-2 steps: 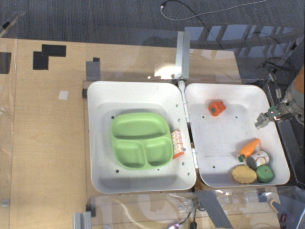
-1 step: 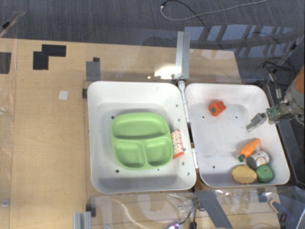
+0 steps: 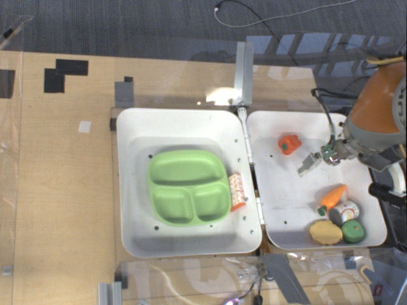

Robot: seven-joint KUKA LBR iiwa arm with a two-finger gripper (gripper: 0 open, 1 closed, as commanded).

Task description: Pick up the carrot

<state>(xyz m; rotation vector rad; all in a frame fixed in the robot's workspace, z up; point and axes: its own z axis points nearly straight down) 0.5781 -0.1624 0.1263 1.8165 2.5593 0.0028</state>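
The carrot (image 3: 333,197), orange with a green top, lies tilted in the lower right part of the right bin (image 3: 280,189). It touches a small white and grey round item (image 3: 347,212) just below it. My gripper (image 3: 310,163) hangs over the middle of the right bin, up and to the left of the carrot and apart from it. Nothing shows in its grasp. The grey arm with its orange band (image 3: 381,103) reaches in from the right edge.
An orange-red pepper-like toy (image 3: 289,144) lies left of the gripper. A yellow lump (image 3: 325,232) and a green ball (image 3: 353,232) sit at the right bin's front. The left bin (image 3: 130,170) holds a green divided plate (image 3: 189,186) and a small packet (image 3: 236,190).
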